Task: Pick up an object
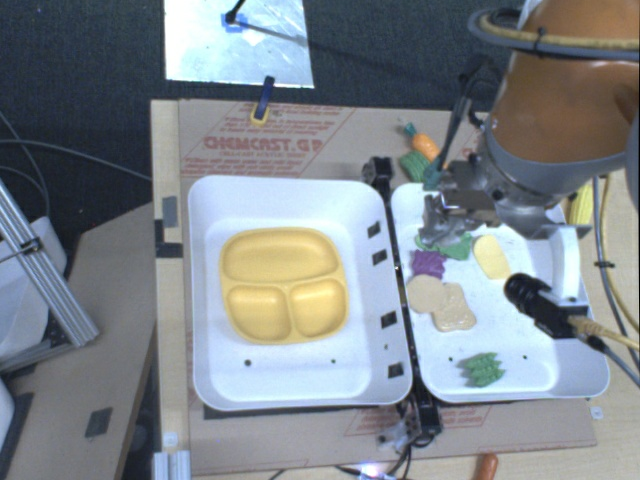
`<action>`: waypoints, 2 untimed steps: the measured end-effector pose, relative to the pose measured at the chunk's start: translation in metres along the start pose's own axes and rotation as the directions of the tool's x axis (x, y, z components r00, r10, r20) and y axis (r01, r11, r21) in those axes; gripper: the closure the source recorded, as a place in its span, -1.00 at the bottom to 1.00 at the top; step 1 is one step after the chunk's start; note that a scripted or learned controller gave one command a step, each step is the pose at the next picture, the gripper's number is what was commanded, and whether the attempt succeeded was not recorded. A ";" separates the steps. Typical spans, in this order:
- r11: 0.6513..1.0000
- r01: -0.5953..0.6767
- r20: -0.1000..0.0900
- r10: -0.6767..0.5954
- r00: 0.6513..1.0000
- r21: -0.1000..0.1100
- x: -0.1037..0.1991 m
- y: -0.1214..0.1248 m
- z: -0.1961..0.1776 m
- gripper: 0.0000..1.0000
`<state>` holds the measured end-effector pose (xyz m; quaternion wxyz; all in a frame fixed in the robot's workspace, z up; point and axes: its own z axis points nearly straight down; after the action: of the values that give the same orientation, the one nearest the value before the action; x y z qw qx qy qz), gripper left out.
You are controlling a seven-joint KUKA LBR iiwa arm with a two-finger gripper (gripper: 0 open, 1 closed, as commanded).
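The arm's end effector (440, 230) hangs low over the far left part of the right bin (570, 368), its metal tip down among the small items there; whether it is spread or pressed together cannot be told from this angle, and nothing can be made out between its tips. Just beneath and nearer than the tip lies a purple piece (428, 263), touching or almost touching the end effector. A green piece (458, 248) sits just to the right of the tip, partly under it. Further right lies a pale yellow oblong (491, 258), close by but apart from the tip. Nearer the camera, two tan flat pieces (440, 301) lie side by side, just beyond the purple one. A green leafy toy (482, 369) rests alone near the bin's near wall, well apart from the end effector. An orange and green carrot-like toy (420, 148) lies outside the bin on the far side, on the bench (300, 138). The left bin (215, 368) holds a yellow divided plate (284, 283).
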<state>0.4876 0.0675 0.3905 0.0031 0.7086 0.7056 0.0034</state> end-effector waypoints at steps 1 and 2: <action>1.000 0.013 0.000 -0.013 1.000 0.004 0.004 0.000 -0.007 1.00; 1.000 0.017 0.000 -0.017 1.000 0.002 0.004 0.001 -0.018 1.00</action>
<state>0.4884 0.0717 0.4084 0.0023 0.7025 0.7117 0.0028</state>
